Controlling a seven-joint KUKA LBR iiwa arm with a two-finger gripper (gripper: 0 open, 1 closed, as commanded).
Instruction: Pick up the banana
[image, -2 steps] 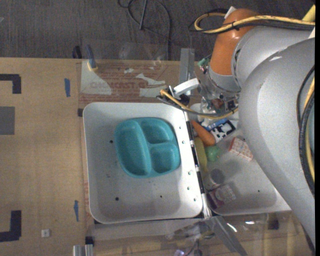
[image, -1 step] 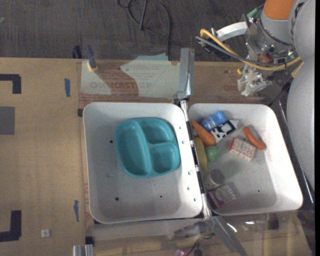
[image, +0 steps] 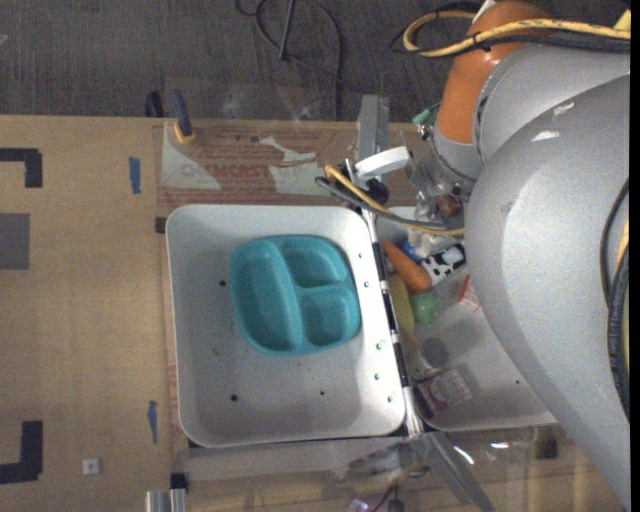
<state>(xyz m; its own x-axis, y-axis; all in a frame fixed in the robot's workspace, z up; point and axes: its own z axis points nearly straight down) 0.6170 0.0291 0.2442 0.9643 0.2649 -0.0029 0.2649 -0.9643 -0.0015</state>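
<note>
The banana (image: 401, 300) shows as a pale yellow strip along the left wall of the right bin (image: 500, 405). It lies just below an orange carrot (image: 407, 266) and beside a green item (image: 425, 306). My gripper (image: 438, 214) hangs over the far end of that bin, above and to the right of the carrot and up-right of the banana. The grey arm (image: 550, 260) covers most of the bin and much of the gripper.
The left bin (image: 200, 380) holds a teal divided plate (image: 296, 293). The right bin also holds a black-and-white item (image: 445, 262), a grey round can (image: 435, 352) and a purple packet (image: 447, 388). A metal rail (image: 388, 330) divides the bins.
</note>
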